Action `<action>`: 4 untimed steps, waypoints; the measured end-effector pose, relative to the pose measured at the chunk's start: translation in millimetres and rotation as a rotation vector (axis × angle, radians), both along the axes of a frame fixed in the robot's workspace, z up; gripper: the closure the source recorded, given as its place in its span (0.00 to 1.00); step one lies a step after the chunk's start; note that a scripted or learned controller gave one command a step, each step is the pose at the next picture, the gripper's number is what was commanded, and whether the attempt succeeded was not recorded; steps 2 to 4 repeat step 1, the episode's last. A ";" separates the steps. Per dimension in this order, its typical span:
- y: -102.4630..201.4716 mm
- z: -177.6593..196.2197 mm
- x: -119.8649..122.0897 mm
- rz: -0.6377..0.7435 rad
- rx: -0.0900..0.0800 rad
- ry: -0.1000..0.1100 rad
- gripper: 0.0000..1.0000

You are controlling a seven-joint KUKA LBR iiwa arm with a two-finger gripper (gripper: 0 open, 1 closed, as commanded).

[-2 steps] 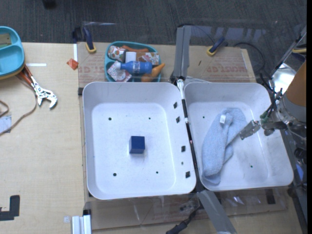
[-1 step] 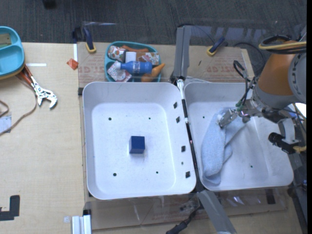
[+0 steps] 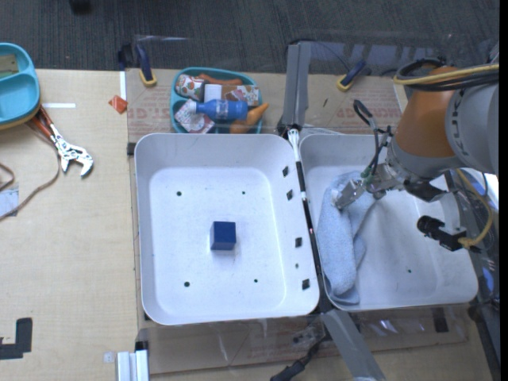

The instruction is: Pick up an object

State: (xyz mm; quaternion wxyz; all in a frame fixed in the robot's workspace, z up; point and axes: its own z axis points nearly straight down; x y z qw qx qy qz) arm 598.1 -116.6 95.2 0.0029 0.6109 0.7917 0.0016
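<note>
A small blue cube rests on the floor of the left white bin, near its middle. A pale blue-grey cloth lies folded lengthwise along the left wall of the right bin. My gripper reaches in from the right and sits low at the cloth's upper end, touching or just above it. The cloth bunches up towards the gripper there. The grey arm with its orange band hangs over the right bin's far right corner.
A teal bowl of assorted small items stands behind the left bin. On the wooden bench at left lie a wrench, a cord and a teal tray. Clamps and a metal divider line the bins' far edge.
</note>
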 end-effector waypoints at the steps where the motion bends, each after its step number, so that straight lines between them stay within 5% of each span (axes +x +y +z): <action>1: 14.6 0.1 44.4 -0.076 -0.001 -0.001 0.00; 4: 14.6 0.1 44.4 -0.076 -0.001 -0.001 0.00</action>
